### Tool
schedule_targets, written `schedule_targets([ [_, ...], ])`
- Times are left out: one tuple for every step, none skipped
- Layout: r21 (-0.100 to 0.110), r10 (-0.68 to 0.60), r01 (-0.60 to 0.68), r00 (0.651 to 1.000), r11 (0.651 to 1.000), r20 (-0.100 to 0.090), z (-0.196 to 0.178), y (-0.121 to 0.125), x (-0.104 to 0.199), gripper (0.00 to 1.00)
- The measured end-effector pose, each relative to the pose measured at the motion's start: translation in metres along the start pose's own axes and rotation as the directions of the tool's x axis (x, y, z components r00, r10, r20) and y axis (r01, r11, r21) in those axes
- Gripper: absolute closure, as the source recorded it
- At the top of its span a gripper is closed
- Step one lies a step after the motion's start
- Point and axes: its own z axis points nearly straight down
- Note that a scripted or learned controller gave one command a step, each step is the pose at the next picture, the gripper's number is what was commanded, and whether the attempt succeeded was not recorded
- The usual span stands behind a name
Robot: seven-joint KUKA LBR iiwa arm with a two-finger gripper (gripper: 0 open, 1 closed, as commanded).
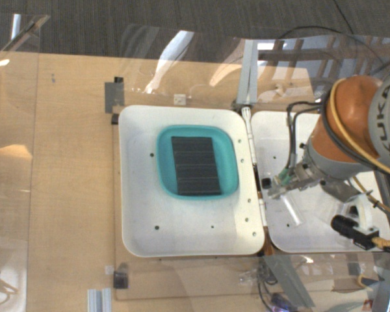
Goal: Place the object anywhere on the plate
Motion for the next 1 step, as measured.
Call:
schedule_targets([
  [0.000,0.001,-0.001,1.000,1.000,0.000,0.0000,-0.0001,-0.0002,0.00],
])
